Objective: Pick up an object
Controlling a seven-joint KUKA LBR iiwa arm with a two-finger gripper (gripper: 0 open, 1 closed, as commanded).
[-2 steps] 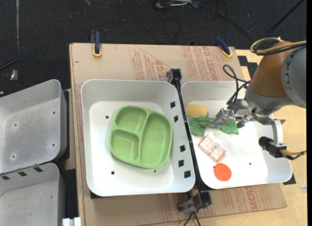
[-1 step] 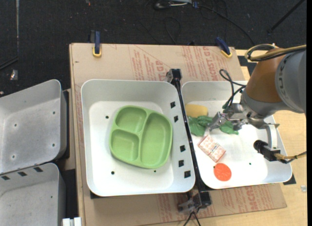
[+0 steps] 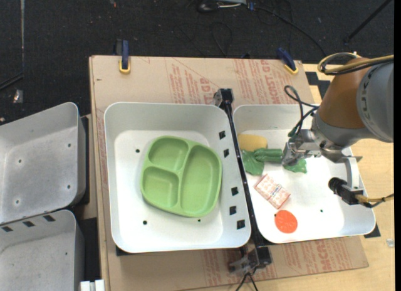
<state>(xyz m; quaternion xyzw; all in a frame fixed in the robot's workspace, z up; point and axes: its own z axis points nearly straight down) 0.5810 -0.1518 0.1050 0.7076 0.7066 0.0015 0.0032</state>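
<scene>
The bench (image 3: 188, 76) is covered with a brown cardboard sheet with red print. Two shallow white bins lie directly on it, side by side: the left bin (image 3: 119, 177) and the right bin (image 3: 326, 221). Yellow-blue clamps (image 3: 124, 58) hold the sheet at the far edge.

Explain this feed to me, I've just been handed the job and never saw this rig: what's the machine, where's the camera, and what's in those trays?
One camera looks down at a slant on a bench with two shallow white bins. The grey and orange robot arm reaches in from the right; its tool sits low in the right bin, over a green leafy item. Whether it grips anything cannot be told. That bin also holds a yellow piece, a small pink and white packet and an orange disc. The left bin holds a green divided plate.
</scene>
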